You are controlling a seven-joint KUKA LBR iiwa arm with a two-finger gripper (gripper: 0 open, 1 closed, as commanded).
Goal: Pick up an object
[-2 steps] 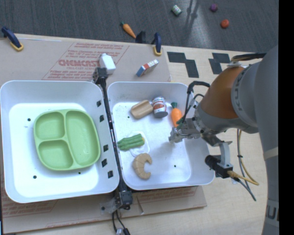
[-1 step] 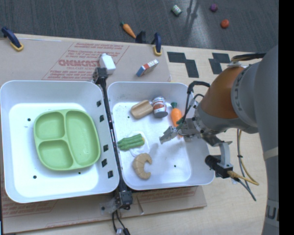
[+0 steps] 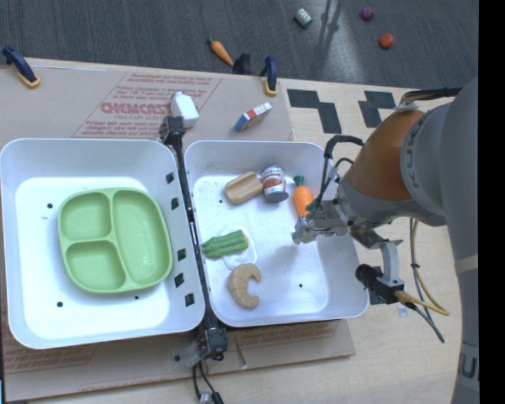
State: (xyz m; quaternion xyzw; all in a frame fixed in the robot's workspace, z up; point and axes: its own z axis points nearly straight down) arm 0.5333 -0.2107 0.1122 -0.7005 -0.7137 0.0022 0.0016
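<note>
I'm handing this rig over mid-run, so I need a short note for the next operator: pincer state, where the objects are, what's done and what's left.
Pincer: low inside the right bin, near its right wall, just below the carrot. Nothing is visibly held.

Objects, all in the right bin: bread roll and small can toward the back, carrot beside the can, green pickle-like piece at centre left, croissant toward the front.

Left bin: holds the green divided plate.

Done: arm has reached into the right bin.
Left: grip one object and lift it; the carrot looks closest.
</note>
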